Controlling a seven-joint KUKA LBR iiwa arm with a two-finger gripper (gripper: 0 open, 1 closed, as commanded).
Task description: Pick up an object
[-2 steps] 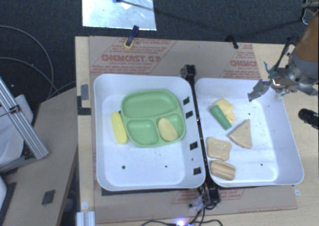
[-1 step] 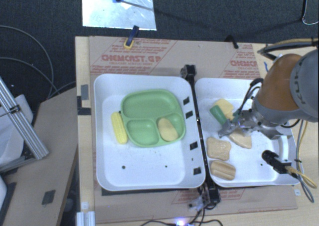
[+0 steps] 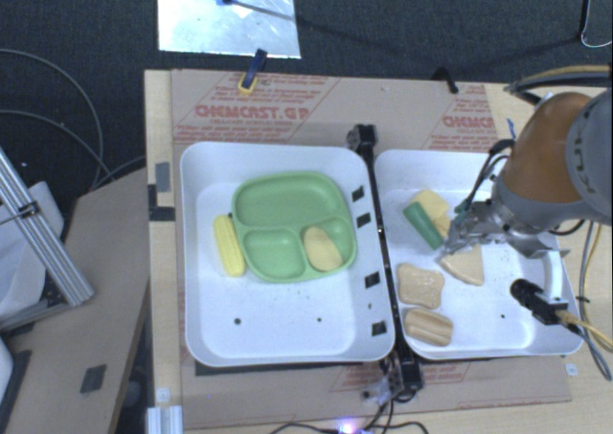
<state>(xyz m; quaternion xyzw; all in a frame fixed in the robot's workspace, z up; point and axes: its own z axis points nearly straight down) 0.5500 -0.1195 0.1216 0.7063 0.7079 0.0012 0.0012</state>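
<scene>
My gripper (image 3: 463,237) hangs low in the right bin (image 3: 498,331), its tips just above a tan wedge-shaped food piece (image 3: 465,267). To its left lie a green cylinder (image 3: 421,224) and a pale yellow block (image 3: 433,205). Two tan bread-like pieces (image 3: 420,285) (image 3: 428,326) rest nearer the front. Nothing is visibly held between the fingers.
The left bin (image 3: 211,327) holds a green divided plate (image 3: 287,221) with a yellow lemon-like piece (image 3: 324,248) in it, and a corn cob (image 3: 228,244) beside the plate. A black divider (image 3: 378,250) runs between the bins. The arm's wrist (image 3: 546,173) hangs over the right bin's far right.
</scene>
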